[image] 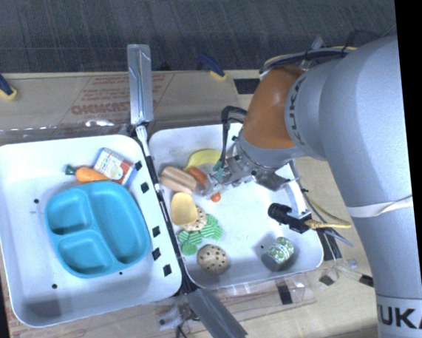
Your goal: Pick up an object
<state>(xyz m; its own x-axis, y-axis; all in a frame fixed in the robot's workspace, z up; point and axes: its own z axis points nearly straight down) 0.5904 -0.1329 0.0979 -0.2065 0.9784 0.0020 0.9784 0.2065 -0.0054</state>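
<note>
My gripper (pixel 220 174) is low in the right bin (pixel 251 272), in its upper middle. Just left of it lies a hot dog in a bun (pixel 178 179), and a yellow piece (pixel 204 158) shows behind it. A small red-orange bit (pixel 215 197) lies right below the gripper. Nothing can be seen held in the gripper. Further down the bin are a pale yellow wedge (pixel 183 207), a green striped item (pixel 201 236), a brown speckled cookie (pixel 212 258) and a green and silver crumpled object (pixel 280 252).
The left bin (pixel 22 294) holds a blue divided plate (pixel 96 229), an orange carrot (pixel 90 174) and a small printed box (pixel 112 165). The grey arm with its orange band (pixel 269 114) covers the right bin's upper right part.
</note>
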